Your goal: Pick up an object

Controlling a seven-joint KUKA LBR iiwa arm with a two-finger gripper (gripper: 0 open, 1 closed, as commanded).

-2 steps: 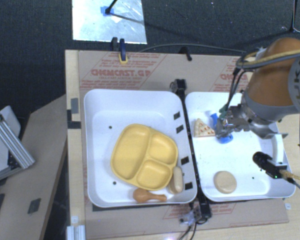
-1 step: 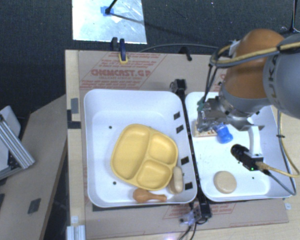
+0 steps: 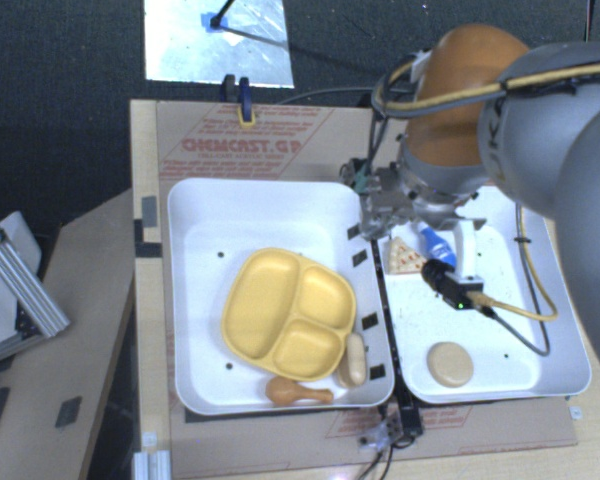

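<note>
My gripper point(image 3: 388, 220) hangs over the far left corner of the right bin point(image 3: 540, 368), close to the wall between the two bins. Just below it in that bin lie a pizza slice point(image 3: 405, 259) and a blue and white object point(image 3: 438, 241). A round tan biscuit point(image 3: 450, 363) rests near the bin's front. The wrist covers the gripper's tips.
The left bin point(image 3: 195, 268) holds a yellow divided plate point(image 3: 290, 313), a brown drumstick point(image 3: 298, 392) and a pale oval piece point(image 3: 354, 358) by its front right corner. Cardboard point(image 3: 250, 143) lies under both bins. A metal frame point(image 3: 20, 278) stands at far left.
</note>
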